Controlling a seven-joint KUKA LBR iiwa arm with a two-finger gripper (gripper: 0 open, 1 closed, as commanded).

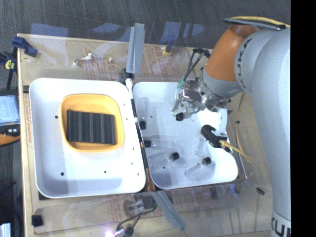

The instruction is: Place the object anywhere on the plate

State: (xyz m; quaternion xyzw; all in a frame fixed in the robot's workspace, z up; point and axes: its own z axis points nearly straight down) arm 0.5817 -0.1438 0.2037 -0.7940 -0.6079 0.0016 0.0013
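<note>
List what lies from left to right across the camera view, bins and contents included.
Left bin → yellow plate with its dark ridged insert → right bin → small clear vials → gripper → arm.

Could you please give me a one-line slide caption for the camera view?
KUKA arm's gripper poised over the right bin of small clear vials; yellow plate waits in left bin.
</note>
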